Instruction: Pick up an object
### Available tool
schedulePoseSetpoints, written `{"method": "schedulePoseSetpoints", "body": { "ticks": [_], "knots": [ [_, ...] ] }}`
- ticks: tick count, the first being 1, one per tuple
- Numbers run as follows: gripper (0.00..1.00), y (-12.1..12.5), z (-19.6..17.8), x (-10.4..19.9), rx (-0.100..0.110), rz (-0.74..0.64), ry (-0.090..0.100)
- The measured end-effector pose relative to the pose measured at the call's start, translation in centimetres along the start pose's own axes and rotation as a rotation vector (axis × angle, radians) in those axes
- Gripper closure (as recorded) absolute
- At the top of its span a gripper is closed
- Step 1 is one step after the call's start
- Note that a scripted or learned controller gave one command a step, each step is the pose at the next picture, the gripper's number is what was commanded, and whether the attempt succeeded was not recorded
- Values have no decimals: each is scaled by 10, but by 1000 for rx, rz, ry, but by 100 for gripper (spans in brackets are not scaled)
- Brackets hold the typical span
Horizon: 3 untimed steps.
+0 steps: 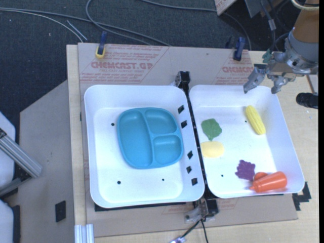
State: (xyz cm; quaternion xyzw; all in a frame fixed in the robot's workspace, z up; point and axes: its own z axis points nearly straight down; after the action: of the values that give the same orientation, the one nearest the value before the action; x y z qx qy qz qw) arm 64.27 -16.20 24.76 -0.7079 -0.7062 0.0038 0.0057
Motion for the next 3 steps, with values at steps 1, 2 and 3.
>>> {"method": "schedulePoseSetpoints", "body": {
  "ticks": [1, 2, 3],
  "knots": [
    [0, 2, -8, 0, -13, -3, -3],
    [0, 6, 49, 9, -8, -4, -1],
    [0, 1, 95, 16, -7, -3, -1]
  ]
}}
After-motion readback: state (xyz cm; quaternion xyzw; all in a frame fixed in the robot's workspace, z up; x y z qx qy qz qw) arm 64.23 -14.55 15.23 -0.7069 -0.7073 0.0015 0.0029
